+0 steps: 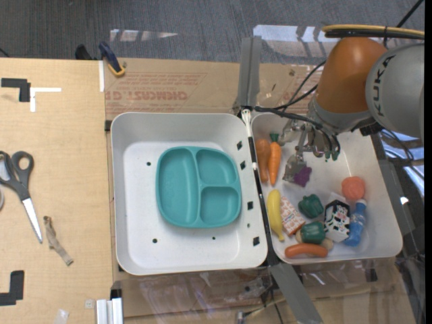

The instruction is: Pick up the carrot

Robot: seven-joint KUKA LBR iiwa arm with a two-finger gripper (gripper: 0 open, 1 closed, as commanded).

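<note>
The desk (47,181) carried a cardboard sheet (169,86) printed with mirrored lettering too faint to read, and the grey arm (398,79) showed part of the word KUKA on its casing. The arm reached in from the right, its orange band (347,73) above the wrist, bent down over the right bin (385,201). The left bin (128,201) held a teal divided plate (199,186). The gripper (312,147) hung over the right bin's upper part, above a purple toy (299,175); whether it was open or closed could not be told. The carrot (274,160) lay lengthwise against the right bin's left wall, just left of the gripper and apart from it, beside an orange piece (263,159).
</note>
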